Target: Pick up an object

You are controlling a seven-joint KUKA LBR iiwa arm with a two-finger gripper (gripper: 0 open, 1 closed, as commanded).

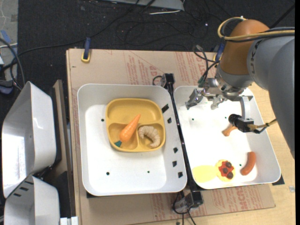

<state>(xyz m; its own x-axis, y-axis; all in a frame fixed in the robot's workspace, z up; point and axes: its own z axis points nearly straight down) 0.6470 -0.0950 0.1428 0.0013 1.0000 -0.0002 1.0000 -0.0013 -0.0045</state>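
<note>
Sausage [248,163] lies near the right bin's [206,139] corner, well apart from my hand [202,103], which hangs open and empty. I should descend straight, fingers across its narrow width.

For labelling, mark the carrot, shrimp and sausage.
carrot [130,128], camera view, mid-body.
shrimp [152,133], camera view, curved back.
sausage [248,163], camera view, middle.

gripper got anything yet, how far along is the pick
Nothing is picked yet. The gripper hangs open and empty over the right bin's far end. Left to do: descend and grasp something, such as the sausage near that bin's front corner.
</note>
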